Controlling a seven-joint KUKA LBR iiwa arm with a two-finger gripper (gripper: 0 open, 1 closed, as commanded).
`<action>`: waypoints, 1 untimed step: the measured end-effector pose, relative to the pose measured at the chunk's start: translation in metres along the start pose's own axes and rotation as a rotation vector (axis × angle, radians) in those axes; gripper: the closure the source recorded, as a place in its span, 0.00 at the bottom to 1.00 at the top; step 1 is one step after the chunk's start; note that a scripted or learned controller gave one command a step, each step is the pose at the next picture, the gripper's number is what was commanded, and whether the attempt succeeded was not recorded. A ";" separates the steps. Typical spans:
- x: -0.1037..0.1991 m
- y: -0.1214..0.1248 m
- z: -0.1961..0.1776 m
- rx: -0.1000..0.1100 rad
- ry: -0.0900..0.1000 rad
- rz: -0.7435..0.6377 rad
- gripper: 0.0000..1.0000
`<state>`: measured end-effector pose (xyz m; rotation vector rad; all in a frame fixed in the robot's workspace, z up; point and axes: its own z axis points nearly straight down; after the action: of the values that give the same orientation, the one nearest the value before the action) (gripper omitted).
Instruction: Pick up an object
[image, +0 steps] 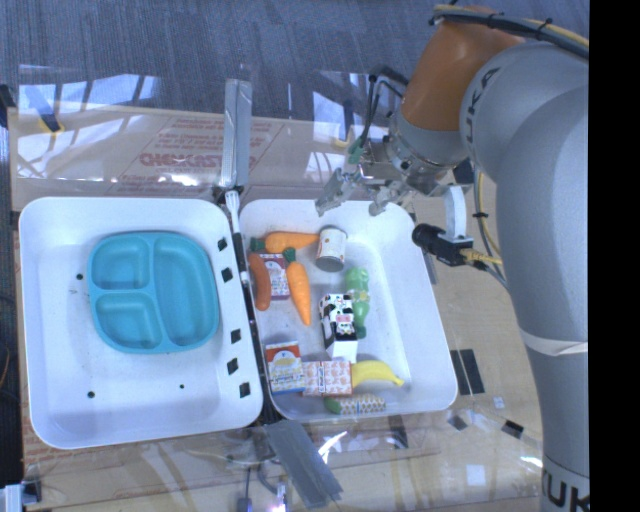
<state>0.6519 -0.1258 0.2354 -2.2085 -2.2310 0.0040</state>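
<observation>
Gripper (353, 201) hangs with its fingers spread apart and holding nothing, over the far edge of the right bin (425, 330). The grey arm (520, 150) bends in from the right, its orange band above the wrist. The left bin (50, 330) carries a blue divided tray (153, 291). In the right bin lie a carrot (299, 293), a banana (374, 374) and a small can (331, 247) near its far edge.

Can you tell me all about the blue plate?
The blue plate is a light turquoise tray that looks like smooth plastic, with rounded corners and three sunken sections. It lies flat, slightly turned, in the middle of the left white bin. It rests on the bin floor.
</observation>
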 end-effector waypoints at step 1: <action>0.024 0.006 0.110 -0.001 -0.001 -0.449 0.00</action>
<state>0.6569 -0.1016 0.1256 -1.6573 -2.6670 0.0023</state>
